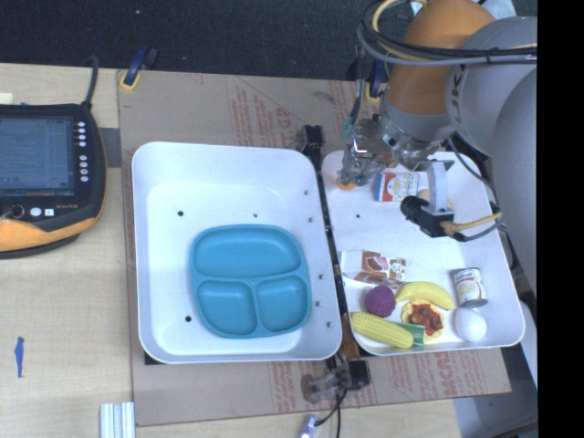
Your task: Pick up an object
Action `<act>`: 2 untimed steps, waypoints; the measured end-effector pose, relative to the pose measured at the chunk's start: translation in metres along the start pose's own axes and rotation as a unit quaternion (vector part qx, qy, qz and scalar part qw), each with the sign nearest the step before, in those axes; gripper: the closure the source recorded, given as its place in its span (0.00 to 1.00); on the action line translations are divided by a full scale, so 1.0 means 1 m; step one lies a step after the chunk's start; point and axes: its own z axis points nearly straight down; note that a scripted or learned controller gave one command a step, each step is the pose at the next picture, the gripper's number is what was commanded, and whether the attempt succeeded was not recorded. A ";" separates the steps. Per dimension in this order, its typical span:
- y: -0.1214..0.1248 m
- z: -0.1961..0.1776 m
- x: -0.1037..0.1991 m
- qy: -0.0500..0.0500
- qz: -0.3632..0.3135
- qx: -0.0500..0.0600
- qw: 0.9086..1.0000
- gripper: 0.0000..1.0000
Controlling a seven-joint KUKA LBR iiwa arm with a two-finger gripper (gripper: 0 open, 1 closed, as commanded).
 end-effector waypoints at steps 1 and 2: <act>-0.037 -0.052 -0.051 -0.001 0.001 0.000 1.000 1.00; -0.031 -0.046 -0.101 -0.001 0.001 -0.001 1.000 1.00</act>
